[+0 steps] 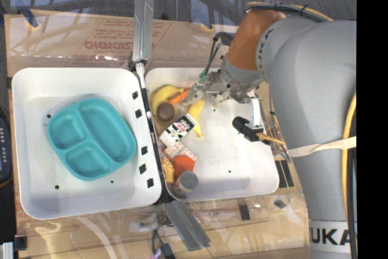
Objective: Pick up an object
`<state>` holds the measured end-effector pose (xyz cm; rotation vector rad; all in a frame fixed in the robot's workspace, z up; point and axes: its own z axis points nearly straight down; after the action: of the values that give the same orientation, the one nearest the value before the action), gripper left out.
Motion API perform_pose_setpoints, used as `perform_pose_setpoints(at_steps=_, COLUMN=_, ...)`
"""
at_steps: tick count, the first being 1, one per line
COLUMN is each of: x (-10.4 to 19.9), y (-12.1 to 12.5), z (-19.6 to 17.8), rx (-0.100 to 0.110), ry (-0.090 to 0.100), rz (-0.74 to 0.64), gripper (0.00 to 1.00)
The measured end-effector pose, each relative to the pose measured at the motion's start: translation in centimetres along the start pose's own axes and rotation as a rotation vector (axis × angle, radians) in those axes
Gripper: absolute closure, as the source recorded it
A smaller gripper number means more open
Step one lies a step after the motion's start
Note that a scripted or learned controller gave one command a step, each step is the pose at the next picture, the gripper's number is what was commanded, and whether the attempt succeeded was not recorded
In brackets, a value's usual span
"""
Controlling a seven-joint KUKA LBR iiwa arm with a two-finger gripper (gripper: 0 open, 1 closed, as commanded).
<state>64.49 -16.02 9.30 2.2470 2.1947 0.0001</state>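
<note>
My bench, itemised: two white bins (left bin (36, 148), right bin (224, 154)), one teal plate (91, 137), two yellow fruits (round fruit (162, 96), pointed fruit (196, 109)), one orange stick (177, 97), one patterned box (179, 129), one red-orange lump (183, 164), and two cylinders (brown cylinder (165, 111), grey cylinder (187, 181)).

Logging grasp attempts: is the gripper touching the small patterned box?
Apart. The camera view shows the gripper higher in the picture, with a yellow piece lying between it and the patterned box.
</note>
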Motion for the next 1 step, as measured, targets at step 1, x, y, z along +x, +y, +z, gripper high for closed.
perform_pose_setpoints(at_steps=1, x=0.13, y=0.11, z=-1.09, rx=-0.001, ry=0.000, rz=-0.006, gripper=1.00)
